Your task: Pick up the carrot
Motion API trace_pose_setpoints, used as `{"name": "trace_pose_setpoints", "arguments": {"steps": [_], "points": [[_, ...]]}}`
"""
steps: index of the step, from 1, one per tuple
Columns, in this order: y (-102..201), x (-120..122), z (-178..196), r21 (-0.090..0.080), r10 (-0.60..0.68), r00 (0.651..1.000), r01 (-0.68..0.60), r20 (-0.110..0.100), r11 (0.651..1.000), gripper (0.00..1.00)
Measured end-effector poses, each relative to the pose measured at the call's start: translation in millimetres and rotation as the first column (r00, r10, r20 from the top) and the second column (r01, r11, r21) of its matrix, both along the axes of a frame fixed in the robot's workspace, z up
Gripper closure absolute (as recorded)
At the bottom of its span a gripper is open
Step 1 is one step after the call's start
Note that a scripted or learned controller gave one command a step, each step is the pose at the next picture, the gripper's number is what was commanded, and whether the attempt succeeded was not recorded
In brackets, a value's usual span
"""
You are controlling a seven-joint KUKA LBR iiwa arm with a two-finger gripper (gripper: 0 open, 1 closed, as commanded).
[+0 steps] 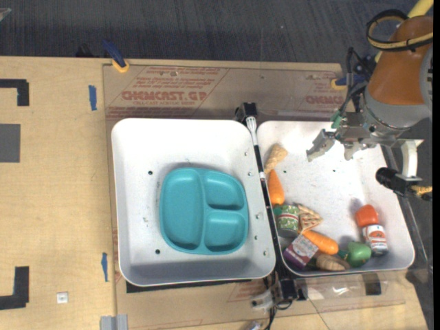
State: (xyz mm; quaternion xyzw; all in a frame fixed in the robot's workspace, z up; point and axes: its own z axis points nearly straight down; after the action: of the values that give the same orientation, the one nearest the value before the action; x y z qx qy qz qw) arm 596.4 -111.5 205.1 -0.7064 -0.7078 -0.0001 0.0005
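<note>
An orange carrot (275, 188) lies along the left wall of the right bin (392, 191), pointing up and down. A second orange carrot-like piece (320, 240) lies lower in the same bin, among other toy food. My gripper (335, 150) hangs over the upper middle of the right bin, up and to the right of the first carrot and apart from it. Its two fingers (317, 150) are spread open, and I see only the white bin floor between them.
In the right bin lie a beige cone-shaped piece (275, 155), a green packet (289, 218), a purple item (300, 253), a green pepper (357, 253) and a red-capped bottle (371, 228). The left bin (137, 157) holds a teal divided plate (204, 210).
</note>
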Motion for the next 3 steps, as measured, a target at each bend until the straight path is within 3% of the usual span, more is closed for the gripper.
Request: {"name": "trace_pose_setpoints", "arguments": {"steps": [1, 2, 3], "points": [[81, -31, -21, 0.002, 0.231, 0.973, -0.231, -0.002, 0.973, 0.0], [102, -46, -20, 0.001, 0.236, 0.972, -0.236, -0.001, 0.972, 0.0], [101, -46, -21, 0.001, 0.234, 0.972, -0.234, -0.001, 0.972, 0.0]]}}
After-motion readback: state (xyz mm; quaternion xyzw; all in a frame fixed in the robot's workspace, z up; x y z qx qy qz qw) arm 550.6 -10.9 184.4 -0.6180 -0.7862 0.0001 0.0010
